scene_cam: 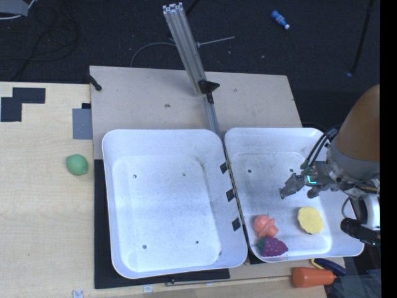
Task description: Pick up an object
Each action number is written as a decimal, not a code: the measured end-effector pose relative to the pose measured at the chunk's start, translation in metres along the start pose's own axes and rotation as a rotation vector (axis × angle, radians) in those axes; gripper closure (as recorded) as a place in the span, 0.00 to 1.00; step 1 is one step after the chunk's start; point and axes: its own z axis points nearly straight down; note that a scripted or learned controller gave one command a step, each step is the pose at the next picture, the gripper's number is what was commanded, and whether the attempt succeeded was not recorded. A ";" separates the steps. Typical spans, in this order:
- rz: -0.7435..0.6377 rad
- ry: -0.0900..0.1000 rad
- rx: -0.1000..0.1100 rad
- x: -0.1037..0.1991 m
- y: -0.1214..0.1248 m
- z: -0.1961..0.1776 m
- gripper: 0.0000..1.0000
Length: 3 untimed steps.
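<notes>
Hovering over the right bin, nothing gripped

The gripper (299, 186) is seen above the floor of the right bin (273, 148), reached in from the right by the grey arm (356, 160) with its orange band. Its two dark fingers are spread apart, and nothing is held between them. A yellow object (310, 220) lies just below the gripper, near the front right corner of that bin. A pink toy (265, 225) and a purple bunch of grapes (273, 247) are set touching each other near the bin's front edge. The left bin (124, 148) stands beside it. A green ball (77, 164) rests on the wooden bench, well to the left of both bins. An orange object (312, 277) lies on the bench just in front of the right bin.
</notes>
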 end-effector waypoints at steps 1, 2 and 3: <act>0.000 0.000 0.000 0.000 0.000 0.000 0.00; 0.000 0.000 0.004 -0.003 0.000 0.043 0.00; 0.000 0.001 0.005 -0.008 -0.003 0.104 0.00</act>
